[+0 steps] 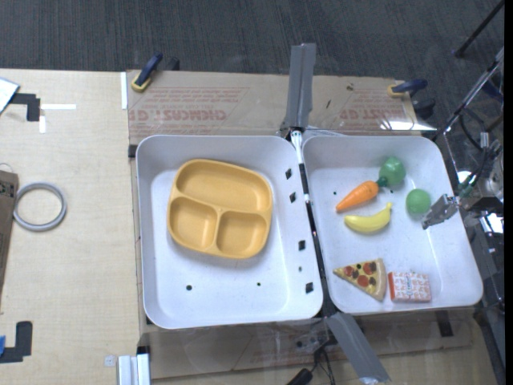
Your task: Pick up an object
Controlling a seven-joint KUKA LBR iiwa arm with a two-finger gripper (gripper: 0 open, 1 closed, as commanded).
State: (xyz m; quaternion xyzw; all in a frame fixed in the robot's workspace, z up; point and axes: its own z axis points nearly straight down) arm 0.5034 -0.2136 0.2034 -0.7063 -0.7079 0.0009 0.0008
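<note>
My gripper (441, 212) is hovering at the right bin's (449, 291) right edge, just beside the green ball (418, 201); I cannot tell its state. The banana (369, 220) is lying mid-bin under the carrot (358, 196)

We can read one printed line, on the cardboard sheet (240, 103) lying just behind the two white bins (152, 215): red capital letters, upside down and mirrored to us, which seem to spell "CHEMCMS", though we are unsure. Right of the grey post (301, 87), more red print is too blurred to read.
</note>
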